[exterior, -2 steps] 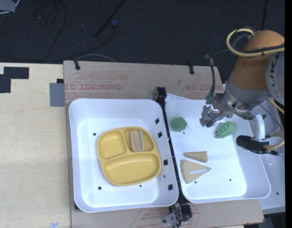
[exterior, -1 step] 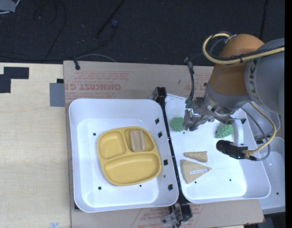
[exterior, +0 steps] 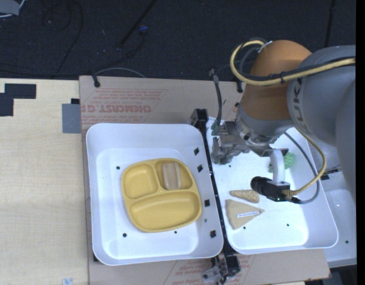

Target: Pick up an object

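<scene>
Yellow tray (exterior: 161, 209) in left bin (exterior: 105, 153), wedges (exterior: 240, 214) in right bin (exterior: 301, 233), claw (exterior: 225, 150) state unclear

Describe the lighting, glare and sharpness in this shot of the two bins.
Camera view: bright, even overhead light; the white right bin glares, nearly washed out; the yellow tray casts only a soft shadow; the floor beyond the bench stays dark; the gripper looks slightly soft.

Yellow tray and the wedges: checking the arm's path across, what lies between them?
In the camera view, between the yellow tray and the wedges run the two bins' adjoining rims, plus bare white bin floor on either side.
</scene>
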Action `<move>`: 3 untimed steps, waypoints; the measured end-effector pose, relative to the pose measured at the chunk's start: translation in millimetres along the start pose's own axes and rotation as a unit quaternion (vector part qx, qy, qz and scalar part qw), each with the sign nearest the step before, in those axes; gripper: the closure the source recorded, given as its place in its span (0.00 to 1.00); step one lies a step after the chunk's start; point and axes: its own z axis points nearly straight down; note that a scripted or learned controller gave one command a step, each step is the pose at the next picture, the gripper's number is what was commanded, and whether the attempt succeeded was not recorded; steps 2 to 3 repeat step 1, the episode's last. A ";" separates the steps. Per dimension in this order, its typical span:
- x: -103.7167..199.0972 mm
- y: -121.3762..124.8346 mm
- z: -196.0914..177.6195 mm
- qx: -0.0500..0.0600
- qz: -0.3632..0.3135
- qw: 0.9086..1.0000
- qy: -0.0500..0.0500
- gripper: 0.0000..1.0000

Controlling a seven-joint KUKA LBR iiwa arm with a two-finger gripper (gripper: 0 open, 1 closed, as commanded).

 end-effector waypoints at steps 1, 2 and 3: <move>52.9 -18.1 -9.3 0.001 0.000 1.000 0.000 1.00; 52.9 -18.1 -9.3 0.001 0.000 1.000 0.000 1.00; 52.9 -18.1 -9.3 0.001 0.000 1.000 0.000 1.00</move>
